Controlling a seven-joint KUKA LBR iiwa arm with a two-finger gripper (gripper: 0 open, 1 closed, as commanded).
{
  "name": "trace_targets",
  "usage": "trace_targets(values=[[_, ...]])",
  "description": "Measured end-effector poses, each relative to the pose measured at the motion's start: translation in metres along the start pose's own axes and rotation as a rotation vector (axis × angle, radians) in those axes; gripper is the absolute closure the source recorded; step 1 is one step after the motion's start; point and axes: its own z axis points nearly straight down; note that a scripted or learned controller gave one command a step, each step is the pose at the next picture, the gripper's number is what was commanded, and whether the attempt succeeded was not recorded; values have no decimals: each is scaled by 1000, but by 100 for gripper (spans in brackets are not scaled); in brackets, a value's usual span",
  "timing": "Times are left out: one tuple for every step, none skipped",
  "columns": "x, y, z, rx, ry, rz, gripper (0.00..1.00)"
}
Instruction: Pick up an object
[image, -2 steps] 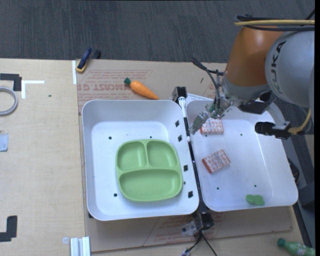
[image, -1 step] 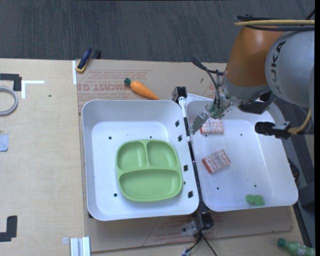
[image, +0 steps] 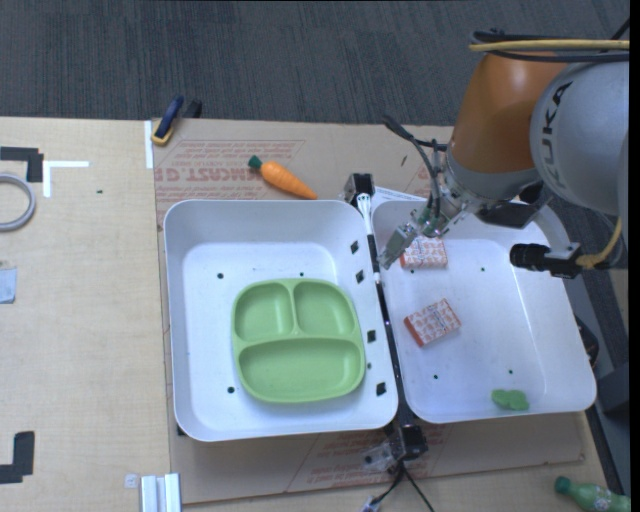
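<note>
Two white bins sat on the desk; the gripper (image: 420, 232) hovered, its state impossible to tell, just left of the far red-and-white box (image: 424, 254).

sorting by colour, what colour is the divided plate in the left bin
Light green, plain, with three compartments; the divided plate shows clearly in the camera view.

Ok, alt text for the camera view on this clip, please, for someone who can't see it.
A grey and orange robot arm reaches from the right, its gripper low beside a small red-and-white box in the right bin, which also contains a second box and a green piece. The left bin contains a green divided plate; a toy carrot lies behind it.
</note>
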Motion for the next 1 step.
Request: trace_targets(values=[[0,0,0,0,0,0,0]])
